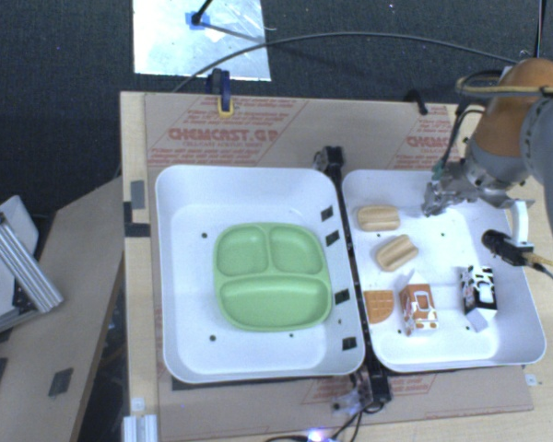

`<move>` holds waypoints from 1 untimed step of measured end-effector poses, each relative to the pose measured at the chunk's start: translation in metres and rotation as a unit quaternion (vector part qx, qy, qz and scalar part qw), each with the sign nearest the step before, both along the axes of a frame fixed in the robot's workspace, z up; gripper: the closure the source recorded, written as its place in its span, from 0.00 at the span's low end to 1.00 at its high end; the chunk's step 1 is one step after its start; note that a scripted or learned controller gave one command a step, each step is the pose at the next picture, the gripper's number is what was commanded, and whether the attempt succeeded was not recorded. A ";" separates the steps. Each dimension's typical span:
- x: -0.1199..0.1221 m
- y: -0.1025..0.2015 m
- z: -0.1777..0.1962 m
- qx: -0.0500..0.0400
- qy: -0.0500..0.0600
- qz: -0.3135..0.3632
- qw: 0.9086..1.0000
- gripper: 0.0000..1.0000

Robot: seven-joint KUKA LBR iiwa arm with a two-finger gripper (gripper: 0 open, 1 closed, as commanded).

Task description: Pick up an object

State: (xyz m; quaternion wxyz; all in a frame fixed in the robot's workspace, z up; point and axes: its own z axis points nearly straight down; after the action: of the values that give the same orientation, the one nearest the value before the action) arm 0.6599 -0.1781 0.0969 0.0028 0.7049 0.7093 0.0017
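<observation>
The tool [435, 201] hovers over the right bin's [516, 343] bare back corner — grip state I cannot tell — so descending here likely misses the bread roll [378, 217].

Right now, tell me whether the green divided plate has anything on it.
Empty. All three compartments of the green divided plate show bare green; the food items lie in the right bin.

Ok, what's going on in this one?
The arm's gripper hovers over the back of the right bin, holding nothing that can be seen. Two bread rolls, a round cracker, a small orange carton and a black-and-white carton lie there. The left bin holds a green divided plate.
</observation>
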 end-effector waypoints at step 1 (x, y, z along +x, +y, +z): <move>-0.006 0.006 0.052 0.000 0.000 -0.001 1.000 1.00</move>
State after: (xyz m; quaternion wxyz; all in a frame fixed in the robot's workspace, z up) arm 0.6542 -0.1716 0.1494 0.0027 0.7055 0.7087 0.0019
